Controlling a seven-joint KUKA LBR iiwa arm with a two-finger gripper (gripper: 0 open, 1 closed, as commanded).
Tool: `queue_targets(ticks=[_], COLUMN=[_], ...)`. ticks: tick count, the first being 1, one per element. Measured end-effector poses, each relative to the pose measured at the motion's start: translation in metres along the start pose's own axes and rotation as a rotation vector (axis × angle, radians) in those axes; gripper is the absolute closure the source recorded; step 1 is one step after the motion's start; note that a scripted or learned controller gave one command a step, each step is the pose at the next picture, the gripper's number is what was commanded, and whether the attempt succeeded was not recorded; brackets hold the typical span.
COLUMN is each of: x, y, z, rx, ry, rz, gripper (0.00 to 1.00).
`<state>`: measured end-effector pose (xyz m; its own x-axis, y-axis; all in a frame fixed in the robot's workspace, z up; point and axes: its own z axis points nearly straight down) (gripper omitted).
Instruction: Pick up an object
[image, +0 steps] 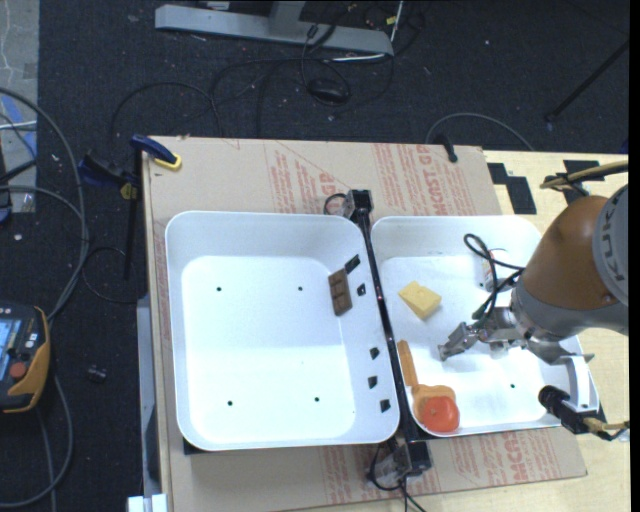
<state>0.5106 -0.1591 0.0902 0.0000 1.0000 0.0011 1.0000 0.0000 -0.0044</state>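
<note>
Down at the near edge, an orange-handled scoop (432, 404) lies in the right bin (440, 232), a yellow block (421, 299) beyond it. Nothing's lifted yet. Reaching in from the right, the arm (570, 275) bends low; gripper (452, 345) narrowly parted, empty, hovering between them.

A blue-and-yellow clamp (155, 153) grips the cardboard sheet's (300, 170) corner, with black cables (250, 85) strewn across the dark floor (80, 80).

Bare floor between yellow block (421, 299) — orange-handled brush (432, 402).
</note>
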Motion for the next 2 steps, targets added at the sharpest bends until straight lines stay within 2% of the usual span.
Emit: queue_targets(ticks=[1, 2], x=[0.000, -0.007], y=[0.001, -0.005], z=[-0.012, -0.060], rx=[-0.004, -0.008], ry=[-0.001, -0.002], rz=[0.000, 0.001], gripper=[1.00, 1.00])
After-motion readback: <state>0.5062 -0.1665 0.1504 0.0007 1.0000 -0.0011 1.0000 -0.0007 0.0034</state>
